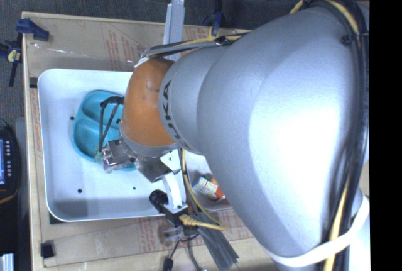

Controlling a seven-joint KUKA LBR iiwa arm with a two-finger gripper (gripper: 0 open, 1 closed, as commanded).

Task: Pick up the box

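1. The grey arm (264,125) covers most of the view from 3 o'clock.
2. The white bin (56,138) lies at 9 o'clock.
3. A blue bowl-like object (91,128) rests inside the bin.
4. The gripper (113,156) hangs at the bowl's 4 o'clock edge; whether it is apart or together, one cannot tell.
5. The box (207,187), probably the small orange-and-white thing at 6 o'clock under the arm, looks light and stiff; its flat sides seem best for holding.

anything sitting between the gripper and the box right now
Can't settle it: no box can be picked out here. The arm covers most of the bin. The wrist end is over a blue bowl-like thing; a small orange and white item peeks out beside the arm.
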